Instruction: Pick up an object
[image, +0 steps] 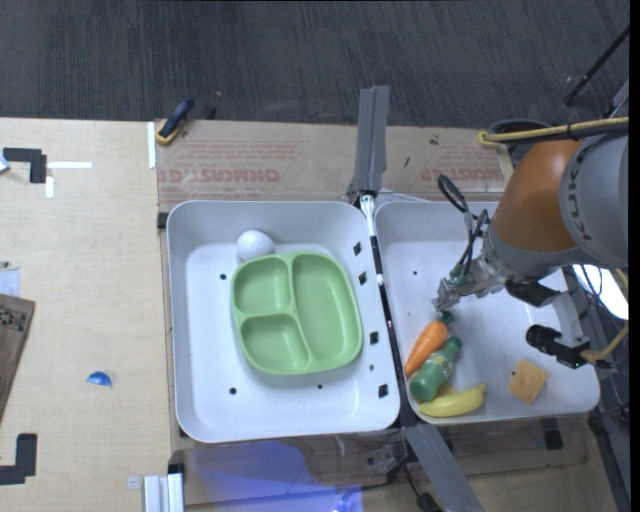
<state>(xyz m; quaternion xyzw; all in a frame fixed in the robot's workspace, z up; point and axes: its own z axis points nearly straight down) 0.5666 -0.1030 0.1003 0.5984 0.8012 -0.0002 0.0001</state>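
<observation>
In the right bin (420, 240) lie an orange carrot (427, 345), a green bottle-shaped toy (436, 370), a yellow banana (453, 402) and a tan block (528, 381). My gripper (449, 298) hangs low over the right bin, just above and to the right of the carrot's top end. Nothing can be made out between its fingers. The left bin (195, 330) holds a green divided plate (296, 312) with a white ball (254, 243) at its far corner.
The grey arm with its orange band (535, 195) comes in from the right over the right bin. A grey divider post (371, 140) stands behind the seam between the bins. Brown cardboard (250, 160) lies behind the left bin.
</observation>
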